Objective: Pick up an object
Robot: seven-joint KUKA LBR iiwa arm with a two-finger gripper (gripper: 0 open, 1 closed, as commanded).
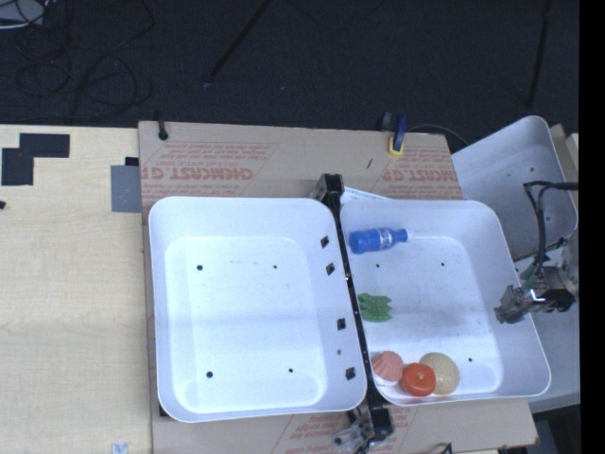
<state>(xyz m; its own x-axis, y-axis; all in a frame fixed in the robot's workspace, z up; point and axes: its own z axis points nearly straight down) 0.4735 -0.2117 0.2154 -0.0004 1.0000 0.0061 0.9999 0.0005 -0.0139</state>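
The right bin point(515, 348) holds several small objects. A blue bottle point(377, 239) lies on its side near the bin's far left corner. Below it, a small green item point(374, 307) rests by the divider between the bins. At the near edge three round pieces sit together: a pink one point(387, 365), a red one point(418, 379) and a tan one point(441, 371), touching each other.
The left bin point(161, 253) stands beside the right one, with a black divider point(346, 291) between them. A small dark metal fitting with cables point(531, 296) sits at the right bin's outer rim. Cardboard point(236, 164) lies under both bins.
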